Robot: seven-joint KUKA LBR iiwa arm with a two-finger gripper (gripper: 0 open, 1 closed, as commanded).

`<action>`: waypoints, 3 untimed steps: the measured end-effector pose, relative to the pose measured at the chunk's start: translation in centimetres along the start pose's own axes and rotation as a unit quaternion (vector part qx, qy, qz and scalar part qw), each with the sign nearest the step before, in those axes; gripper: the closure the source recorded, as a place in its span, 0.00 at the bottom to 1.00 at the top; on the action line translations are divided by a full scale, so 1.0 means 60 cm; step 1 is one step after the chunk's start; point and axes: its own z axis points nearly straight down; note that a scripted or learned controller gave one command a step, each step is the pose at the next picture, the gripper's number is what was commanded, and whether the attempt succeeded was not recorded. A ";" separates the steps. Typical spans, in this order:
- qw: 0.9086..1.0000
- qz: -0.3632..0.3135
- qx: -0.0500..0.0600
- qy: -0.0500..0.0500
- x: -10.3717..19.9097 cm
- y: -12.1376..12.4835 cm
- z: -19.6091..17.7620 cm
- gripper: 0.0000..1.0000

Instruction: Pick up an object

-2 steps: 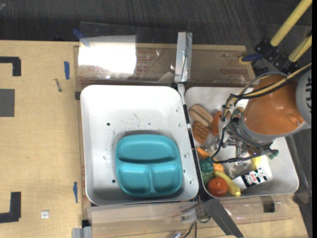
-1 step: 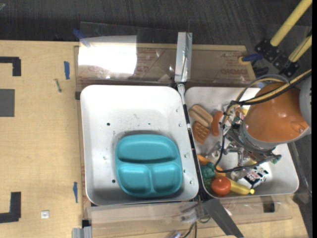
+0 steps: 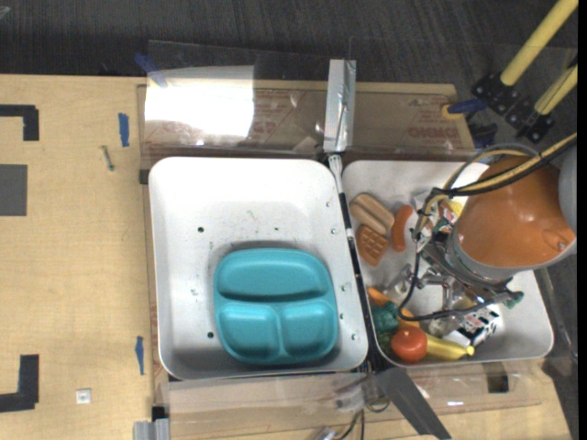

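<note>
Gripper [image 3: 447,293]: low over the middle of the right bin, under the orange band of the arm; whether it grips anything cannot be told, since wrist and cables cover it.
Arm [image 3: 509,218]: enters from the right, its orange band covering much of the right bin; black and yellow cables loop around the wrist.
Right bin [image 3: 532,337]: shallow, white, with a cluster of small toy foods along its left and front parts.
Bread slices [image 3: 371,214]: two tan, ridged pieces near the bin's left wall, one above the other, the lower one [image 3: 371,244] more orange.
Orange oval piece [image 3: 403,226]: just right of the bread slices, close to the wrist cables.
Tomato [image 3: 409,343]: round, red-orange, at the bin's front edge, touching a green piece [image 3: 383,320] on its upper left.
Banana [image 3: 449,348]: yellow, lying flat just right of the tomato, below the gripper.
White packet [image 3: 481,322]: small, with dark print, right of the banana, partly under the gripper hardware.
Left bin [image 3: 183,200]: white, beside the right bin.
Teal tray [image 3: 273,304]: three compartments, rounded corners, lying in the front half of the left bin, well apart from the gripper.
Bench [image 3: 64,291]: light wood, with black corner marks and blue tape bits at the left.
</note>
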 end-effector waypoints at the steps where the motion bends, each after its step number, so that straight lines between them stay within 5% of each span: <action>1: 1.000 0.008 -0.003 0.003 -0.079 -0.061 0.002 0.00; 3: 0.998 0.055 0.001 0.001 -0.010 -0.004 0.000 0.00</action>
